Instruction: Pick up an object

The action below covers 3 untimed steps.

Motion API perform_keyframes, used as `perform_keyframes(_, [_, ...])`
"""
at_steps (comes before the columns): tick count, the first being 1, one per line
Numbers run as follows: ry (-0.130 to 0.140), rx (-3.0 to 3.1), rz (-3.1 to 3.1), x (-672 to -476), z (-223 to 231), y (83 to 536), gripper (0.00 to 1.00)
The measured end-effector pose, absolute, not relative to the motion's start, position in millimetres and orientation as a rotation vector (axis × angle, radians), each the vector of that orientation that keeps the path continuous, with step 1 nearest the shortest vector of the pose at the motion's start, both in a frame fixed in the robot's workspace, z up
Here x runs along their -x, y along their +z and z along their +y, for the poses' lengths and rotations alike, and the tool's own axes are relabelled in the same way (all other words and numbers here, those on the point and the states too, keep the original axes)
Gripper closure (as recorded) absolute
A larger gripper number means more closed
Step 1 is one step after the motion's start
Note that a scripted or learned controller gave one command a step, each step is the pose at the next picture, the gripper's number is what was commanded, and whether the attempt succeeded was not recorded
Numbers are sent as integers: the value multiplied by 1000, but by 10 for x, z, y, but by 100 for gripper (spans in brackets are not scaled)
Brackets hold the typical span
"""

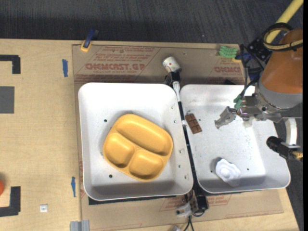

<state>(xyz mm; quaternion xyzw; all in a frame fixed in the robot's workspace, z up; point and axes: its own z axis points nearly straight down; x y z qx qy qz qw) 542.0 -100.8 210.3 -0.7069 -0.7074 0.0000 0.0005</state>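
Observation:
My gripper hangs over the middle of the right bin, on the grey arm with its orange band coming in from the right. A small brown ridged block lies at the bin's left side, a short way left of the gripper and apart from it. Near the front wall rests a crumpled white object, below the gripper in the view. I see nothing held in the gripper. A yellow divided tray lies in the left bin.
A black divider strip runs between the two bins. A white knob on a black stem stands at the back between them. Cables and a yellow tube crowd the back right corner. Blue and green clips sit on the cardboard base.

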Motion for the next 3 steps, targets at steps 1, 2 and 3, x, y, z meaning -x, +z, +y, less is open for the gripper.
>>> perform_keyframes(1, [0,1950,-2462,-4790,-962,1096,0])
perform_keyframes(2, [0,2437,-1983,-5389,-1249,1434,0])
perform_keyframes(3, [0,2310,-2127,-4790,-1083,850,0])
